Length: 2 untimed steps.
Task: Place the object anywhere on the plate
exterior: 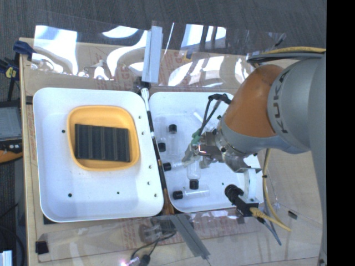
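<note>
Nearest, along the bench's near edge, a grey metal bracket (186, 234) lies at a slant beside some loose cables (145, 248). Just beyond it the two white bins sit side by side, their inner rims touching.

The left bin (50, 193) carries a yellow plate (77, 121) with rounded corners, set a little toward the far side of the bin floor. On the middle of that plate lies the dark ribbed block (102, 143), flat, with its ridges running near to far and yellow rim showing on all four sides of it.

The right bin (166, 107) holds several small clear vials with black caps (172, 128), scattered over its floor and apart from each other; one (177, 194) lies near the near-left corner. The grey arm (299, 110) with its orange band (249, 107) reaches in from the right and covers the right part of this bin. Its gripper (202, 148) hangs low over the middle of the bin, among the vials. Whether the claw is released or clenched cannot be told from this angle, and nothing can be seen held in it.

Farther off, a clear panel (183, 43) at the bench's far side throws bright reflections, and dark carpet (111, 4) lies beyond it.
</note>
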Each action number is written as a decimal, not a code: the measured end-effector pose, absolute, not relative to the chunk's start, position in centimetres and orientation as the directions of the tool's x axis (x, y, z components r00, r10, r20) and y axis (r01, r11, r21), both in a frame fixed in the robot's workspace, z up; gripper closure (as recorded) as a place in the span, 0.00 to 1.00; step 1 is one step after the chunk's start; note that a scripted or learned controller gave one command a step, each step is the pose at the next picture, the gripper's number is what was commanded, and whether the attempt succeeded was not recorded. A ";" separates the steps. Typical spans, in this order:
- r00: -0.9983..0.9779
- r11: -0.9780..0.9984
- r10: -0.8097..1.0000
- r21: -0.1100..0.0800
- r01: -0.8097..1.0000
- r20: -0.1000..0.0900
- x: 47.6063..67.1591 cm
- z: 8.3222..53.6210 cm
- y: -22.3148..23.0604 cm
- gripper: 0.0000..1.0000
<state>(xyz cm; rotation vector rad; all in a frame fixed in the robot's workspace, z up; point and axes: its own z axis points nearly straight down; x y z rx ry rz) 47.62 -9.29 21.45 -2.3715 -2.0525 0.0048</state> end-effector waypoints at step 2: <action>-0.168 0.168 0.986 -0.003 0.986 0.001 57.1 19.5 -2.9 1.00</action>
